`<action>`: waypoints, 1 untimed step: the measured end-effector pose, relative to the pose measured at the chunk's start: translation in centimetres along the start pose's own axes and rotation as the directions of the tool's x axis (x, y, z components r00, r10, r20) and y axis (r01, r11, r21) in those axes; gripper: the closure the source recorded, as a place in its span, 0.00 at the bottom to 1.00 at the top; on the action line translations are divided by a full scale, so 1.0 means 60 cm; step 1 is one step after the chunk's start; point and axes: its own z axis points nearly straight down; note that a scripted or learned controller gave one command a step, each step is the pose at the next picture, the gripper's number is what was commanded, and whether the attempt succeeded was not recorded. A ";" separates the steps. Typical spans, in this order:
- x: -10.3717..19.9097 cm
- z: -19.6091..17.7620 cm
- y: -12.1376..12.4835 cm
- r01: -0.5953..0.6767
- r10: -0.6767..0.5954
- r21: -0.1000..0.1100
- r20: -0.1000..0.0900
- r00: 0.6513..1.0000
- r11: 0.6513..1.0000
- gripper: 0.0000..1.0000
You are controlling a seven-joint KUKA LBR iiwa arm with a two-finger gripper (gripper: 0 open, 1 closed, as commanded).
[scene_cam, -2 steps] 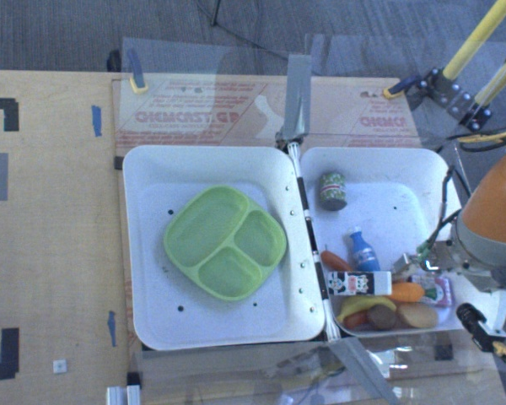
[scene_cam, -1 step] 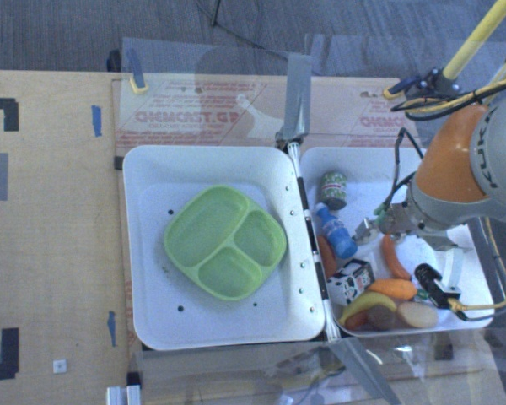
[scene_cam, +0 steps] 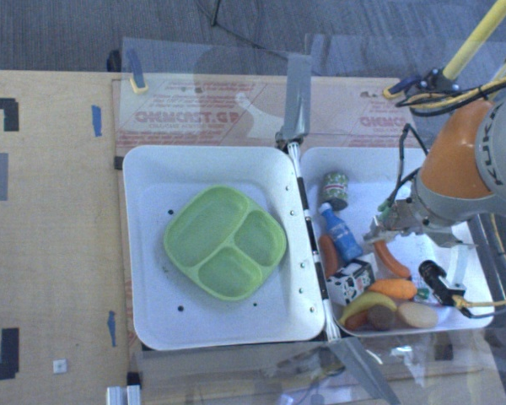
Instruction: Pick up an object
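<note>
The tool [scene_cam: 395,226] hangs low over the right bin [scene_cam: 363,199], and from this slant it cannot be told how wide it stands or whether it has hold of anything; nothing can be made out in its grip. No single object is named by the task, and the likeliest candidates lie close: an orange carrot-shaped piece [scene_cam: 393,261] just below the tool and a blue bottle [scene_cam: 341,234] just to its left. The main risk appears to be crowding. Toward the near wall a black-and-white box [scene_cam: 351,282], a banana [scene_cam: 367,303] and other small pieces lie touching one another, so a descent there could jam on a neighbour or push things aside without closing round any of them. The bottle and the carrot shape are rounded and would probably roll or squirt out of an off-centre pinch. A small can [scene_cam: 335,190] stands apart, farther back, with more room around it.
</note>
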 end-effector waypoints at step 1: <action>0.088 -0.195 0.039 -0.026 0.026 0.015 -0.006 1.000 1.000 1.00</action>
